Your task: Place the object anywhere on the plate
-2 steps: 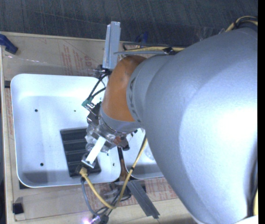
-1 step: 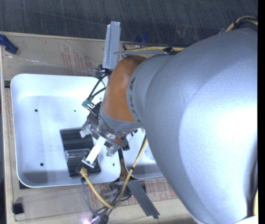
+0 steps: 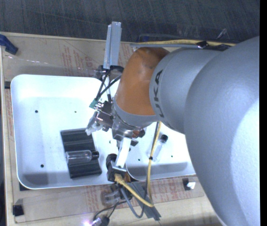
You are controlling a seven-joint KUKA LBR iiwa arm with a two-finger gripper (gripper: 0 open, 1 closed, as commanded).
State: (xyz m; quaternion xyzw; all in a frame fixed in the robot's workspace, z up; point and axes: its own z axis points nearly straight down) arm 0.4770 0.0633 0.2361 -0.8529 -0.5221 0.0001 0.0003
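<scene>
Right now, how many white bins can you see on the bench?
2. The left bin lies open to view and holds a dark ribbed block. The right bin is mostly covered by the arm; things there may be hidden.

The big grey arm (image 3: 208,126) has dark letters on it, just right of its orange band (image 3: 138,81). I can read "UKA", running down the side. The wooden bench (image 3: 67,55) has faint red printing on its far edge and near edge, but the letters are too small and pale to read
</scene>
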